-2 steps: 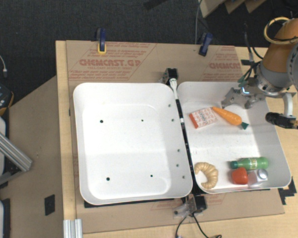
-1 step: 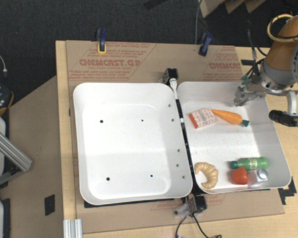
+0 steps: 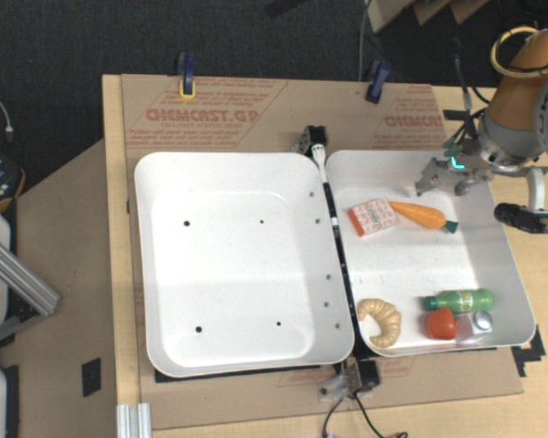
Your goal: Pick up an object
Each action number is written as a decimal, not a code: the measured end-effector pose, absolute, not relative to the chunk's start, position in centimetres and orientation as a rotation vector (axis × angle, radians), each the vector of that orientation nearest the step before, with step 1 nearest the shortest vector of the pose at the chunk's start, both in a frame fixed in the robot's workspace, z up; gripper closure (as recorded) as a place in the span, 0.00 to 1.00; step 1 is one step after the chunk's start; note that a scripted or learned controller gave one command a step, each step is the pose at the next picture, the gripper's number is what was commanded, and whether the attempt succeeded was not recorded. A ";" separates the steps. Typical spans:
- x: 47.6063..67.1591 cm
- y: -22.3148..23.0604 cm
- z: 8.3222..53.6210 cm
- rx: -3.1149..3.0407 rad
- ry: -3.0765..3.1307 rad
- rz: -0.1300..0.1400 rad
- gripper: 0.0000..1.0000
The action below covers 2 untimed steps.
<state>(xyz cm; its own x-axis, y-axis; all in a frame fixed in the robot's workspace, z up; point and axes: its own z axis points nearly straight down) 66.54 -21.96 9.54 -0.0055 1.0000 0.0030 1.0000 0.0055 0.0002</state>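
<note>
Pincer [image 3: 446,180] spread wide w/ nothing in it, up above the carrot [image 3: 418,213] in the right bin [image 3: 502,254]. Nothing picked up yet.

Orange carrot [image 3: 418,214], green bottle [image 3: 458,301], tan croissant [image 3: 380,321], white bins [image 3: 228,172].

Both bins, the left one [image 3: 228,263] and the right one [image 3: 411,263], look like smooth, slightly glossy white plastic. Under them lies a matt brown cardboard sheet [image 3: 256,108] with red print. The green bottle [image 3: 458,300] at lower right shines like plastic; the croissant [image 3: 381,321] looks matt.
</note>
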 end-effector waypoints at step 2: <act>65.2 -16.0 29.7 -2.224 -2.236 -0.013 0.00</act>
